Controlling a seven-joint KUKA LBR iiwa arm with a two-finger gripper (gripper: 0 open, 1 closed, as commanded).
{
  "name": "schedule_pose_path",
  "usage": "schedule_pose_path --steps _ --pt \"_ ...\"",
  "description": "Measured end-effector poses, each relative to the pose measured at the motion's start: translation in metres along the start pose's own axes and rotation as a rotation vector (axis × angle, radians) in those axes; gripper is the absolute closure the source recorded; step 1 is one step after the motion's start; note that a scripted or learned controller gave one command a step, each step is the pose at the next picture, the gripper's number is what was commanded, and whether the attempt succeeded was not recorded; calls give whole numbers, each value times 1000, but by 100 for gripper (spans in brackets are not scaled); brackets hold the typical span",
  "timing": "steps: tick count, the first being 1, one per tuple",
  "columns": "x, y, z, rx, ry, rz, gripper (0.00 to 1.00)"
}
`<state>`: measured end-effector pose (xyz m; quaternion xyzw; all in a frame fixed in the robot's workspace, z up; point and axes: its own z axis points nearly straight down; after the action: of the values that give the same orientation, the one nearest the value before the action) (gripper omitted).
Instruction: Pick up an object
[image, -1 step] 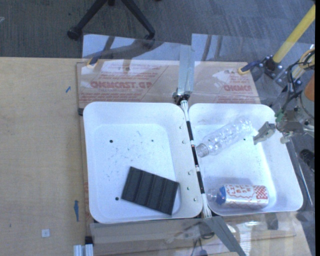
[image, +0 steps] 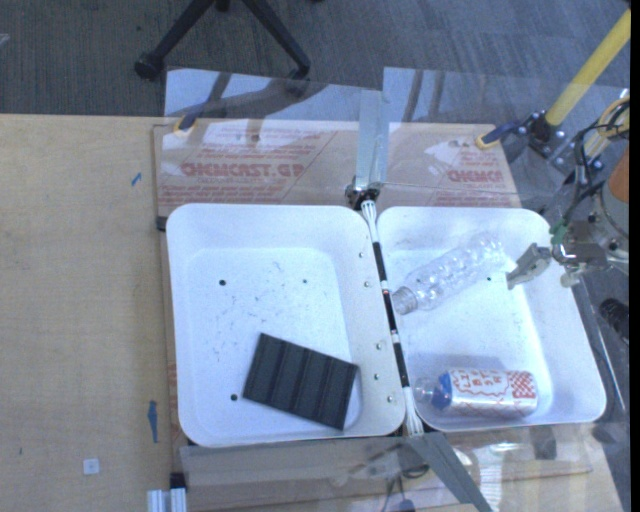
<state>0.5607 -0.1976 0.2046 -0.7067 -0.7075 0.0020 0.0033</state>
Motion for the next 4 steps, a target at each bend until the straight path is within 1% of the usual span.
schedule_pose_path --steps 1,2,3,4 --pt "-1 -49 46 2 2 248 0" --pt "56 -55 58 4 1 431 0" --pt "95 -78 119 -13 -1 259 0" --pt "94 -77 118 -17 -4 197 0"
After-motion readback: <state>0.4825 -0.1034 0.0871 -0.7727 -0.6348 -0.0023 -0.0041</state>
